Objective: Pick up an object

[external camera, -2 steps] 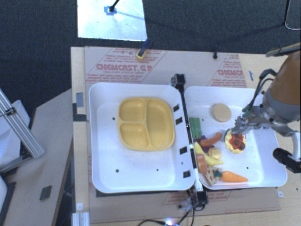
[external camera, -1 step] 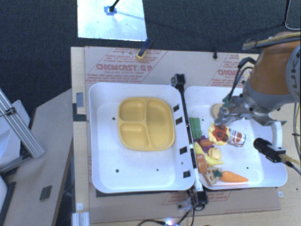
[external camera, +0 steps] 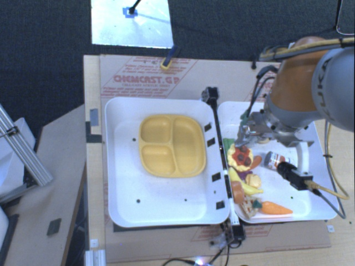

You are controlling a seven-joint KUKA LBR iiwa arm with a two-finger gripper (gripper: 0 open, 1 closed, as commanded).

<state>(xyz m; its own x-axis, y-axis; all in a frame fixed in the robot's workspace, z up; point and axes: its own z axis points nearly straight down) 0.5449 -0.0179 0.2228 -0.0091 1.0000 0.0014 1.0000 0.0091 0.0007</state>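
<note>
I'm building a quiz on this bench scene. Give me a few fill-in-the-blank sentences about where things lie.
The yellow three-compartment plastic plate lies in the ____ white bin.
The orange toy carrot lies in the ____ white bin.
The arm's hand hovers over the pile of toy ____.

Missing words: left; right; food

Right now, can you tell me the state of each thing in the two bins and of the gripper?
Yellow divided plate: lies flat in the left bin, right way up, compartments bare.
Toy food pile: heaped along the left side of the right bin.
Toy carrot: lies on its side near the front.
Small bottle: lies on its side.
Gripper: low over the pile; fingers unclear.
</note>
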